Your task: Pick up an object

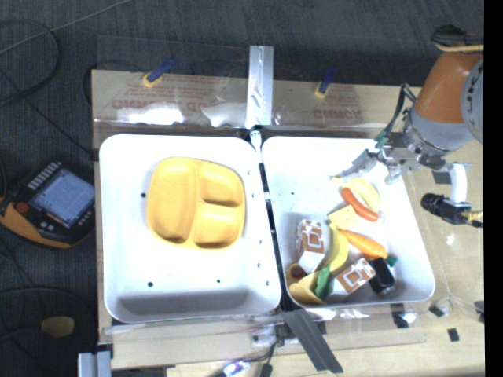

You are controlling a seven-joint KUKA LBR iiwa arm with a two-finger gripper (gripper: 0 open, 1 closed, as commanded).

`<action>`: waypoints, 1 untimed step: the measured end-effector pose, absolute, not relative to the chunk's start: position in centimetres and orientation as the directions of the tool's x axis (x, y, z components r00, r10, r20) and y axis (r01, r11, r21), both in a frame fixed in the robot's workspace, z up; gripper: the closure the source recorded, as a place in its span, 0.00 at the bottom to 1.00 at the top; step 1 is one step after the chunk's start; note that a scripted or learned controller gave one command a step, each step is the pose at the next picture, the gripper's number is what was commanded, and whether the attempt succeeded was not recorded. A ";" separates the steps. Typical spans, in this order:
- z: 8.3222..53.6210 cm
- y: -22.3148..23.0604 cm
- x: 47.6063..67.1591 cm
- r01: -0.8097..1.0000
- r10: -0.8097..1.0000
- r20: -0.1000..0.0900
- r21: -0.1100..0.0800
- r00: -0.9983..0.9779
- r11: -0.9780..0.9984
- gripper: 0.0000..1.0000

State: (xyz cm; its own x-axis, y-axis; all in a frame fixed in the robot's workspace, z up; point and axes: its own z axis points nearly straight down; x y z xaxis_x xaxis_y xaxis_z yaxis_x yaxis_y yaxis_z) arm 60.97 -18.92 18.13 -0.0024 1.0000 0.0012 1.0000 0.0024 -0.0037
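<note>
Camera view, looking down on 2 shallow white bins. Left bin point(118, 210): 1 yellow moulded plastic tray with 3 compartments point(195, 202), lying flat near the middle. Right bin point(302, 159): a heap of small toy food in the near right corner, including an orange carrot-shaped piece point(360, 203) on a pale yellow slice point(366, 191), a yellow banana point(338, 251), 2 white-and-orange printed blocks point(313, 236) and a black item point(382, 276). Gripper point(369, 162) above the far right of this bin, fingers spread wide, nothing between them, just beyond the heap.
</note>
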 end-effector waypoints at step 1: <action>9.5 -20.6 62.4 0.990 0.990 0.001 -0.001 -0.142 0.142 0.00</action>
